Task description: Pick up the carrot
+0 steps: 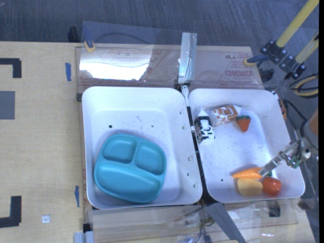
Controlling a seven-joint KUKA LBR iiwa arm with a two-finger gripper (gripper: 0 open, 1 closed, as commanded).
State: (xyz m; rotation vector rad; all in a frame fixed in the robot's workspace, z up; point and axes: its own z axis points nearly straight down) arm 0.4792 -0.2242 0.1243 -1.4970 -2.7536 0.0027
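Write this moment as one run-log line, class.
gripper: right white bin, tip at orange carrot | grasp: unclear | beside carrot: yellow piece, red tomato | blue divided plate: left bin

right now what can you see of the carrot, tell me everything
The carrot is a small orange piece, smooth like plastic toy food, long and tapered. It lies flat, roughly level across the view, on the floor of the right bin, near its front right corner. Its right end meets the tip of the gripper, which reaches in from the right; whether it is gripped is unclear. Just below, a yellow piece touches or nearly touches it, with a red tomato-like piece beside that.
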